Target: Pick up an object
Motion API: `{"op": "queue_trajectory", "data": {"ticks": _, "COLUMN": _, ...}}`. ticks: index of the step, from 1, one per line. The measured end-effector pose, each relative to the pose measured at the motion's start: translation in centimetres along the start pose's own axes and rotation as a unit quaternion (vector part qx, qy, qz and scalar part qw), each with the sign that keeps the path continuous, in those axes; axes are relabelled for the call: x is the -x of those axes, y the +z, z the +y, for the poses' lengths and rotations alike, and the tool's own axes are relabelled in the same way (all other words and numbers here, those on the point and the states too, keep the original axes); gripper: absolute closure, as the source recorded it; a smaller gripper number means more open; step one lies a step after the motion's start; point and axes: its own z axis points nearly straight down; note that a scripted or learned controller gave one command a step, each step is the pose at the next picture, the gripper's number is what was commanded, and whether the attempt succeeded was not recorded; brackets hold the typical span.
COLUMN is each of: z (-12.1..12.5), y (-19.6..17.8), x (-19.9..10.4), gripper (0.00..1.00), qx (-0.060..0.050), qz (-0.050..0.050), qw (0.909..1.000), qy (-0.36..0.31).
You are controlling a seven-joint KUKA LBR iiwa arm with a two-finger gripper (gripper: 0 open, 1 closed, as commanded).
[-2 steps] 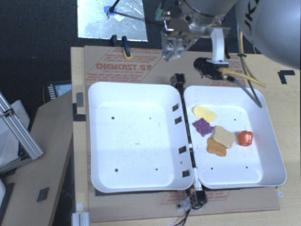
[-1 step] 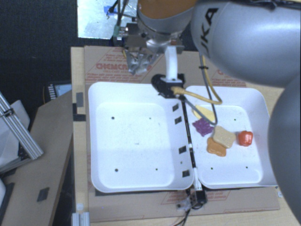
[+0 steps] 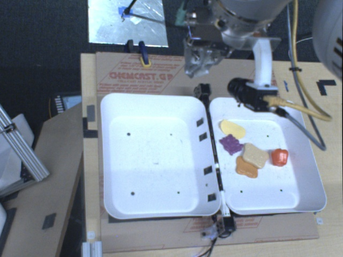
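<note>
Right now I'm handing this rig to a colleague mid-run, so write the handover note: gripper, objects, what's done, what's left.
Gripper: raised above the bench behind the bins, nothing seen in it; whether it is open or shut cannot be told.
Objects: all in the right white bin, clustered in its middle: pale yellow flat piece, purple knobbly piece, tan square block overlapping an orange flat piece, red rounded piece.
Left white bin: beside it.
Done: no pick made.
Left: descend, grasp one object, lift.
</note>
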Motion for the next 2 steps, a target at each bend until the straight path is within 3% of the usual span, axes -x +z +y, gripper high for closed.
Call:
{"op": "queue_trajectory", "data": {"ticks": 1, "z": 1.9, "y": -1.2, "x": -4.9, "gripper": 1.0, "qx": -0.005, "qz": -0.002, "qw": 1.0, "qy": -0.002}}
{"op": "queue_trajectory", "data": {"ticks": 2, "z": -4.6, "y": -1.2, "x": -3.5, "gripper": 1.0, "qx": -0.008, "qz": -0.003, "qw": 1.0, "qy": -0.002}}
